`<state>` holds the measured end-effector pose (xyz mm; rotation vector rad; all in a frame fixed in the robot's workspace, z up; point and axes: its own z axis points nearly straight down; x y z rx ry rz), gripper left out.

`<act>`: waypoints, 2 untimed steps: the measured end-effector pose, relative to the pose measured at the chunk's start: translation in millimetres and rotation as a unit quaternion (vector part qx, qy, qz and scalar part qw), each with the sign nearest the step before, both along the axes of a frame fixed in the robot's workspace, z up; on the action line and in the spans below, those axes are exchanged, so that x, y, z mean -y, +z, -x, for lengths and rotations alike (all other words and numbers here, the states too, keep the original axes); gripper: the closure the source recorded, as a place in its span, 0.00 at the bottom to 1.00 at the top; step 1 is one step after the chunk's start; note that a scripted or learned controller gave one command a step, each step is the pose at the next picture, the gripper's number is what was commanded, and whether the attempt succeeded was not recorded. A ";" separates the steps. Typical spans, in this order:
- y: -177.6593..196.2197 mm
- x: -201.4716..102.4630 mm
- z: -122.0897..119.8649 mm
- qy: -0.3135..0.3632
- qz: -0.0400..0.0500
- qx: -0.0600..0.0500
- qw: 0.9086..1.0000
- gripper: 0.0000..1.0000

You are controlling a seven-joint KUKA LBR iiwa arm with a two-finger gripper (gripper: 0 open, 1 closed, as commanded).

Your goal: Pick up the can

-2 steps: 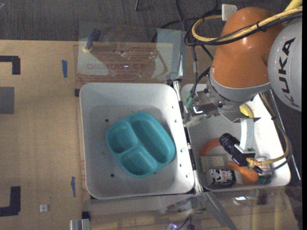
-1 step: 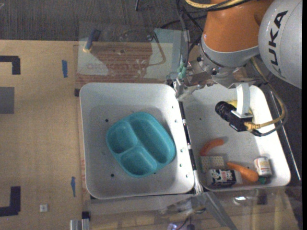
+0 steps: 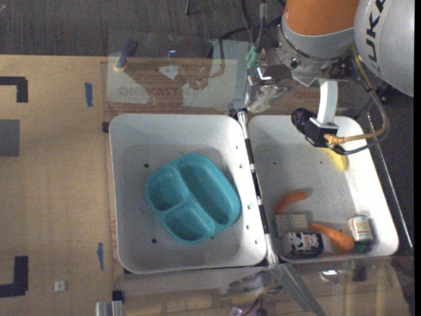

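Wooden bench point(image 3: 52, 176) with scraps of blue tape point(image 3: 88, 95) on it, two white bins side by side, dark floor point(image 3: 99, 12) behind. Our claw point(image 3: 266, 92) hangs up by the far rims, roughly over the seam between the bins. Honestly, we can't tell from this angle whether it's apart or together, there's too much metal clutter up there.

The can point(image 3: 360, 228) is well apart from it, in the near right corner of the right bin point(image 3: 368, 189). It's small and pale with a reddish label, and it looks like it's standing up. So we reckon the step in hand is just the approach, with the pick itself not yet done.

To do it well, we'd travel across the bin up high, then drop straight down over the can with the claw spread enough to straddle it. The tricky bit is crowding. An orange carrot point(image 3: 332, 236) lies just beside the can with its tip nearly touching, and the bin walls sit close on two sides. We'd close across whichever direction is free, otherwise the carrot gets pinched too or the can tips and squirts out.

The rest of that bin:
- a little cow-print carton point(image 3: 304, 243) next to the carrot
- a speckled sponge point(image 3: 291, 222) just behind the carton
- a second orange piece point(image 3: 293, 200) toward the middle
- something yellow point(image 3: 339, 161) further back

The left bin point(image 3: 131, 242) holds one teal divided plate point(image 3: 193, 197).
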<state>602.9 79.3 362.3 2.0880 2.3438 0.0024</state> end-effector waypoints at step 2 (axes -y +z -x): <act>21.7 -4.0 -1.4 0.004 0.001 0.004 1.000 1.00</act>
